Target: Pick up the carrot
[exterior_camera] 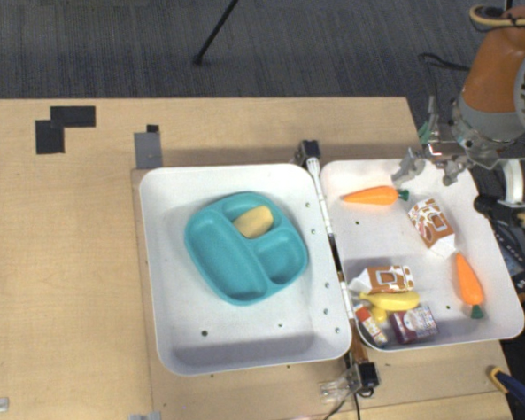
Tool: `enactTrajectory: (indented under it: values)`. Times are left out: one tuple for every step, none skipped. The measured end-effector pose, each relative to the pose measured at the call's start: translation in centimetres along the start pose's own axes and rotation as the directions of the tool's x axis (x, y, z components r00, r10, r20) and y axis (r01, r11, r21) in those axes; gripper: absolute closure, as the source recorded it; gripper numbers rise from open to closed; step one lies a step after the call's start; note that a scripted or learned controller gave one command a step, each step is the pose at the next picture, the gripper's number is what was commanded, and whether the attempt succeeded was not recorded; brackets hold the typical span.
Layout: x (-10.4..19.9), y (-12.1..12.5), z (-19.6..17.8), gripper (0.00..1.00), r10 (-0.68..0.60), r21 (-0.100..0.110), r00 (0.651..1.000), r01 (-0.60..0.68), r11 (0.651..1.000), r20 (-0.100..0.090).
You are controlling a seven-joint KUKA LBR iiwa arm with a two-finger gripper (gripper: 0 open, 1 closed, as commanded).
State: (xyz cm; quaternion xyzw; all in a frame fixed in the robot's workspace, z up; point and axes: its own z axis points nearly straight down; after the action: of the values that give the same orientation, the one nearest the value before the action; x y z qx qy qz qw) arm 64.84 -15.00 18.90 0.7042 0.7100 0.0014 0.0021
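- Along the right bin's (pixel 514 318) far edge, a carrot (pixel 369 196) lies untouched; a second carrot (pixel 467 280) lies near the right wall.
- Tool (pixel 427 170) hovers beside the far carrot, fingers spread, gripping nothing; grasp and lift remain.

Left white bin (pixel 172 255): teal divided plate (pixel 245 247) at centre, yellowish potato-like piece (pixel 253 221) in its upper compartment. Right white bin (pixel 504 310): small brown-white carton (pixel 429 222) near right side; second carton (pixel 390 278), yellow banana (pixel 391 302), purple packet (pixel 413 325) clustered at front-left corner.
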Motion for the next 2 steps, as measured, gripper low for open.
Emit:
enactTrajectory:
  values:
    - [2.3,2.4,8.5,0.0,-0.087,-0.015,0.996,0.087,0.996,0.005]
    - [5.1,2.0,8.7,0.0,-0.06,-0.034,0.998,0.06,0.998,0.013]
